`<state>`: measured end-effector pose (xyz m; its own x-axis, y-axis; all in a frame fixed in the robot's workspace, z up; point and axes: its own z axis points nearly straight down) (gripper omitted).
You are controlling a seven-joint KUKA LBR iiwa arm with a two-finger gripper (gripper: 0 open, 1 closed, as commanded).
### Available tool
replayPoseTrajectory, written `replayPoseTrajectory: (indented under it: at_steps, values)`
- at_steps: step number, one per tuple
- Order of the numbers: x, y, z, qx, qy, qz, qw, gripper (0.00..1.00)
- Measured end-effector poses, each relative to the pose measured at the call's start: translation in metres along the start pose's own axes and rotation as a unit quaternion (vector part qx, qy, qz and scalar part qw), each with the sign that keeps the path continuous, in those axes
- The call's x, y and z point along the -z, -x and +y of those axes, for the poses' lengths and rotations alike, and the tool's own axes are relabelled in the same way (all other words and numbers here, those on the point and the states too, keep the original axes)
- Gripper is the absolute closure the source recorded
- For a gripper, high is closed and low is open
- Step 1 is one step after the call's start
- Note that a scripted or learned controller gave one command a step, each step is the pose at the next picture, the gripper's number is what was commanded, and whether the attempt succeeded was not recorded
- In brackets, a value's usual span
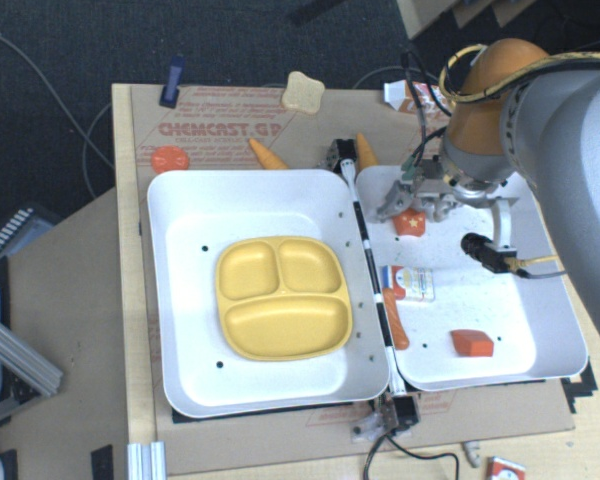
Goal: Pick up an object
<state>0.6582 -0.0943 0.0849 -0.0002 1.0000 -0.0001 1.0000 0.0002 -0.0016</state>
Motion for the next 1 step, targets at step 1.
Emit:
replayPoseTrajectory:
  at_steps: [1]
  values:
    - [0.0102, -0.0003, 0.0005, 0.000, 0.001, 0.000, 1.0000, 1.00]
